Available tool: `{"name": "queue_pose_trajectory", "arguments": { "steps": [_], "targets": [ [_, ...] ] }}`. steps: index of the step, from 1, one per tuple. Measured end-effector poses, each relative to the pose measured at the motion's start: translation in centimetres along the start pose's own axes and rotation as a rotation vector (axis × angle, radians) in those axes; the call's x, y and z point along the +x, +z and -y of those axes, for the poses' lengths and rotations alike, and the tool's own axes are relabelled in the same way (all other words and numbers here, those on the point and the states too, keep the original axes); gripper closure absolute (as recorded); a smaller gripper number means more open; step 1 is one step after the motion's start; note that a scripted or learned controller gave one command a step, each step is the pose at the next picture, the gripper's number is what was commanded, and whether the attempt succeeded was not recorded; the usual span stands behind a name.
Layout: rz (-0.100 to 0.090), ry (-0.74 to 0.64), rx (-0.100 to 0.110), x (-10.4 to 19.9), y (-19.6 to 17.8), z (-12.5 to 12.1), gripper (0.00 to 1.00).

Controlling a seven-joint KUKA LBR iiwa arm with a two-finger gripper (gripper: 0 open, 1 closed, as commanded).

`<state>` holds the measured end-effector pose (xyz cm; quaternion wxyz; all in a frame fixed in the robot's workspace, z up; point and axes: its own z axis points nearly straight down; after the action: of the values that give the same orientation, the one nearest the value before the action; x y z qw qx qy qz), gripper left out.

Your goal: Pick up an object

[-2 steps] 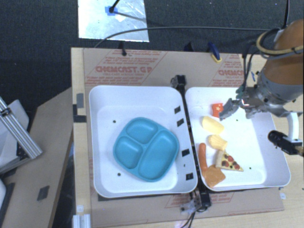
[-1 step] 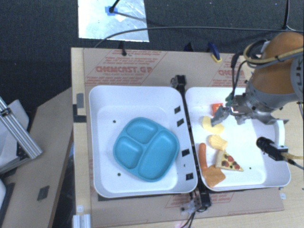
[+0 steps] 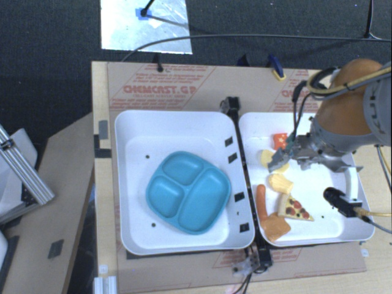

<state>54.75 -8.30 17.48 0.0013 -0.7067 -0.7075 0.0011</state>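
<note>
Several toy foods lie in the right bin (image 3: 343, 230): a red piece (image 3: 280, 139) near the back, a pale yellow chunk (image 3: 265, 158), a yellow corn-like piece (image 3: 280, 182), a red-orange sausage (image 3: 262, 202), a pizza slice (image 3: 295, 209) and an orange-brown bread piece (image 3: 275, 227). My gripper (image 3: 278, 160) reaches in from the right and hangs low over the bin. It sits just right of the pale yellow chunk and just above the corn-like piece. Nothing visibly hangs from it.
The left bin (image 3: 135, 146) holds a blue divided plate (image 3: 188, 192). A black divider (image 3: 240, 164) runs between the two bins. The grey arm with its orange band (image 3: 349, 103) covers the right bin's back right corner.
</note>
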Motion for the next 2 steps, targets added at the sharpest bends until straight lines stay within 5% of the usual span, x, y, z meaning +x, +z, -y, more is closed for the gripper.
{"name": "queue_pose_trajectory", "arguments": {
  "steps": [1, 2],
  "targets": [
    [0.0, 0.0, 0.0, -0.5, 5.8, -0.6, 0.0],
    [0.001, 0.0, -0.006, -0.6, 4.4, -0.8, 1.0]
  ]
}}
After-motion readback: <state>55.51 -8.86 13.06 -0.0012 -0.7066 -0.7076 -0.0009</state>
